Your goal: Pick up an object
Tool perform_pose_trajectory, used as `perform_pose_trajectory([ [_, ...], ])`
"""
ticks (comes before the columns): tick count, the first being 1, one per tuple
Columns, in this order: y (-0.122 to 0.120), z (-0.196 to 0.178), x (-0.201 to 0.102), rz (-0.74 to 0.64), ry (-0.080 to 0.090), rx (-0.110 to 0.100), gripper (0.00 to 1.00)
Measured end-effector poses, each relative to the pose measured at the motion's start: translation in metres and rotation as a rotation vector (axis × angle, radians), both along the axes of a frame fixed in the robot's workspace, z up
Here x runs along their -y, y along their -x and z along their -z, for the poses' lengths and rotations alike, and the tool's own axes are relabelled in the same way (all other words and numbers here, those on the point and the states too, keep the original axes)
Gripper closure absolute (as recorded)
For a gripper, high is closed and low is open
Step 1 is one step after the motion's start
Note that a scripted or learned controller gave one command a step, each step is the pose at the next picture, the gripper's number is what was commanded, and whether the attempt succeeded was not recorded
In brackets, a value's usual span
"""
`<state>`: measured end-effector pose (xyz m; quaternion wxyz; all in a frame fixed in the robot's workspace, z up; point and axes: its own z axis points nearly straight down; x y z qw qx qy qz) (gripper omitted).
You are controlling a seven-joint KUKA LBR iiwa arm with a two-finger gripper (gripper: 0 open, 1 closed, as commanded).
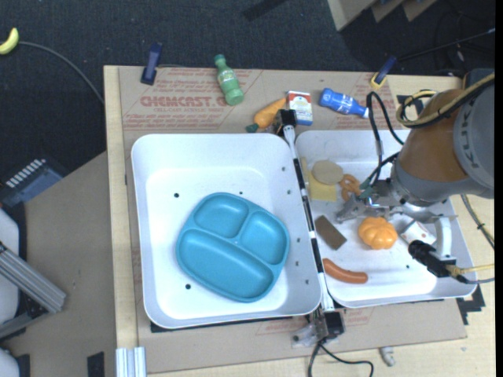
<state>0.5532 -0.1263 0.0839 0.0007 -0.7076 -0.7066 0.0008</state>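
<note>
The right bin (393,289) holds several toy foods. An orange pumpkin (377,233) lies near the middle, a brown block (330,232) to its left, and a red-orange sausage (345,272) near the front. A pale yellow block (321,189) and a tan round piece (327,170) sit at the back left, with a small orange piece (349,184) beside them. My gripper (355,207) hangs low in this bin, just above and left of the pumpkin and right of the yellow block. The grey and orange arm (436,151) covers the bin's right back part.
The left bin (157,163) holds a blue divided tray (232,246). Behind the bins on the board lie a green bottle (229,81), a carrot (269,113), a small carton (299,107), a blue bottle (343,102) and two blue clips (151,63). Cables run along the right side.
</note>
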Motion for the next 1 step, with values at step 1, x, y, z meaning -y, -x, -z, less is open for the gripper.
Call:
perform_pose_trajectory([
  [1,-0.0842,-0.0009,0.0047,-0.002,0.000,0.002,0.00],
])
